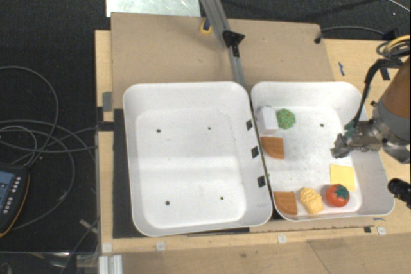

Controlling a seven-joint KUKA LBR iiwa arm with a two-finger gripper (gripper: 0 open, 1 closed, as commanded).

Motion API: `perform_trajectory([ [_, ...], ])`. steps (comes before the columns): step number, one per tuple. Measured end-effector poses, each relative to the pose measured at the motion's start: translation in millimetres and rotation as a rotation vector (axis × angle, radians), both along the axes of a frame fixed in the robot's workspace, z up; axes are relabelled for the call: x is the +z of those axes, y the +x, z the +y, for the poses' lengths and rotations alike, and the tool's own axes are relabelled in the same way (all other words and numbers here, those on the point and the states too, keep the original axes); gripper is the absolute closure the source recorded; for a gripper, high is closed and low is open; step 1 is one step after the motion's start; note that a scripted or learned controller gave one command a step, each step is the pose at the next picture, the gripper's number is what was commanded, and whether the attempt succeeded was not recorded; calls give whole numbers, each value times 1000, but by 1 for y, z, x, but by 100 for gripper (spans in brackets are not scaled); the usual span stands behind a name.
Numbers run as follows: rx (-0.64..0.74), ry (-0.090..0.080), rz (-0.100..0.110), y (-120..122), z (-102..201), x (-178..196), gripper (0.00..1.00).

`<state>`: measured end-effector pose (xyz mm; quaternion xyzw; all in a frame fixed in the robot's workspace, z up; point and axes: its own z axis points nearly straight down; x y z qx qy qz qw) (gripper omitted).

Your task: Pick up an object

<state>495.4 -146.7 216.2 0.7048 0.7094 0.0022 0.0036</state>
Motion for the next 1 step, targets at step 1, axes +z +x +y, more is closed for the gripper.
perform_trajectory([
  [1, -1, -1, -1, 2, -5, 64, 100],
])
